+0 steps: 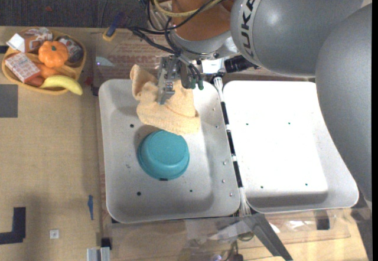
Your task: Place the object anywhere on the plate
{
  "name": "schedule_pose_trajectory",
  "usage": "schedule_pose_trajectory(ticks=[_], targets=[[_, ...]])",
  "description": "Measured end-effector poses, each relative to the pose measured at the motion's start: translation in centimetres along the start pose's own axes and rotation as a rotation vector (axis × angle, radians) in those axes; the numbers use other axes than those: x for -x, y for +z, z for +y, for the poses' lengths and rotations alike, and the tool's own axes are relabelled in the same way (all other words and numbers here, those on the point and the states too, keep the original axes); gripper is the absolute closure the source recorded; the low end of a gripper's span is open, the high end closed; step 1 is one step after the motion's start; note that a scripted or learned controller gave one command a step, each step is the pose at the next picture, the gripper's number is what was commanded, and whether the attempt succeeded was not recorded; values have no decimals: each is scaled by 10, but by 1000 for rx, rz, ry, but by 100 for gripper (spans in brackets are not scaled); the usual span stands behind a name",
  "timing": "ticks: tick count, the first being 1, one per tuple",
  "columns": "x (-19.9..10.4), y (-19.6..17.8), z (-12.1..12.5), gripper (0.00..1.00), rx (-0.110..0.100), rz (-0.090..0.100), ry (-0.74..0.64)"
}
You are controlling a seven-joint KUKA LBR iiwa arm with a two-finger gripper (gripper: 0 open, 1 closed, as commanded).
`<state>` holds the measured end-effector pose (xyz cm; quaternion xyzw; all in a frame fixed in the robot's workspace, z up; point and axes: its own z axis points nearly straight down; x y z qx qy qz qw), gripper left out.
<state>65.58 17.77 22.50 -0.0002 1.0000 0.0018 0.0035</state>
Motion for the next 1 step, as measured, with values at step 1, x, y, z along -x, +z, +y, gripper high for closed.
schedule_pose_trajectory(ticks=[1], targets=[[0, 0, 0, 0, 0, 0, 0]])
